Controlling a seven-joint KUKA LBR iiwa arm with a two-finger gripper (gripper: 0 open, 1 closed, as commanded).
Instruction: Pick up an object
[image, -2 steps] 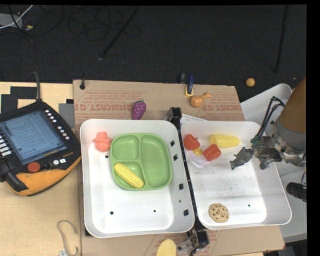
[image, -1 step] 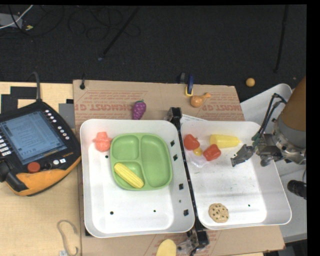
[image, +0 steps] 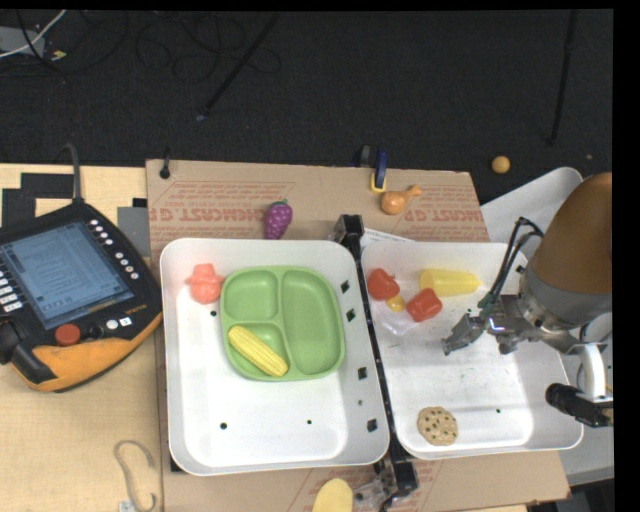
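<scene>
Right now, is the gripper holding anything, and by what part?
Nothing is held. The gripper hangs over bare floor of the right bin, apart from the red pepper.

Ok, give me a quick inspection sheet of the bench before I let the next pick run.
Surface: left bin and right bin side by side on cardboard.
Job's things: left bin holds a green plate with a corn cob and a pink toy beside it; right bin holds a yellow piece, two red pieces and a cookie.
Clutter: purple grapes, orange pear, yellow item outside the bins.
Gripper: over the right bin, nothing between its fingers.
Cables: black leads on the dark floor.
Surroundings: teach pendant at left.
</scene>
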